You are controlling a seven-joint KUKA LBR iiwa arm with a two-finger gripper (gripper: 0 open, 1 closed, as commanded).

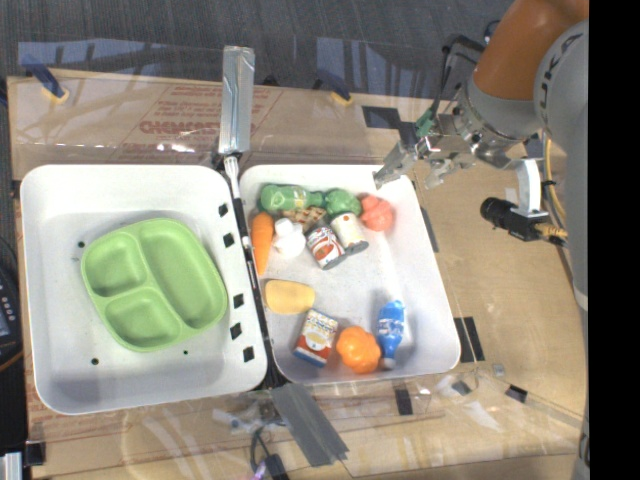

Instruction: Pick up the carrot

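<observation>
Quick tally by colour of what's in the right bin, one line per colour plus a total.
Green: 2
Orange: 2, carrot and round fruit
Pink: 1
Yellow: 1
White: 2
Red-labelled: 2
Blue: 1
Total: 11

**A robot lab bench, not a kitchen**

The grey and orange arm point(530, 58) reaches over a cardboard-covered bench point(500, 298) with clear plastic sheeting taped down. Two white bins point(40, 268) sit side by side, the right one filled with toy food point(320, 238), the left one holding a green divided plate point(152, 283). Grey carpet point(200, 8) lies beyond
</observation>
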